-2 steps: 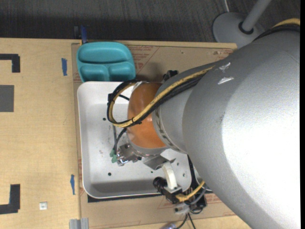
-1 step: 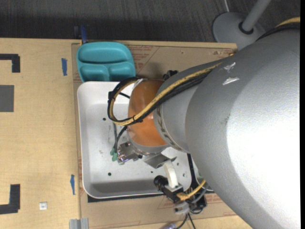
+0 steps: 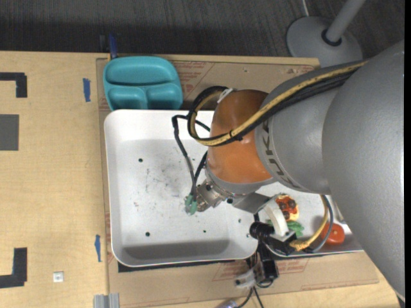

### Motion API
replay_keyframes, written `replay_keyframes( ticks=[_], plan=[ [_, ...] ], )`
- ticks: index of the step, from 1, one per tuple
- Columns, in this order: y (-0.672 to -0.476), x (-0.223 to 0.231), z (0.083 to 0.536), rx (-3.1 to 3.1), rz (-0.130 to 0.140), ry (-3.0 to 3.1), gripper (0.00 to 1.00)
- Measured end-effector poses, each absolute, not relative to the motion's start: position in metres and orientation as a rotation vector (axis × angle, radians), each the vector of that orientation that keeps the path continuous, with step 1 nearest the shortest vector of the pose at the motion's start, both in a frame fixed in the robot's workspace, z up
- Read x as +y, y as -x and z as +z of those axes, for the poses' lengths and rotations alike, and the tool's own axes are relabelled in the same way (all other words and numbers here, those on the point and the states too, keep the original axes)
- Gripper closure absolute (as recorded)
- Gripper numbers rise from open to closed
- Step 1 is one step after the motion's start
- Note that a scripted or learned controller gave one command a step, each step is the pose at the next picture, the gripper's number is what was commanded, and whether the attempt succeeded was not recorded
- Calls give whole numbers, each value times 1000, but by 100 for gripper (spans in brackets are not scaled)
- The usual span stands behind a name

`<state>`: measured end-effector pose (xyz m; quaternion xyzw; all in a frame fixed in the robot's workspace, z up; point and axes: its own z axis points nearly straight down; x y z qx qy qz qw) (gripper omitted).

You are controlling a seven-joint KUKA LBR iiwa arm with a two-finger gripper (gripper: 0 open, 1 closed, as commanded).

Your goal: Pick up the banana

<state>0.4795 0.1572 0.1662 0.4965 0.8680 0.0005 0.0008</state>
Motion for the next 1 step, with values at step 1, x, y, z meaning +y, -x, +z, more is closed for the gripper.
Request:
replay_keyframes(
  ticks=[1],
  plan=[
    [-480,185,88,2708,7,-1590,100]
  ],
)
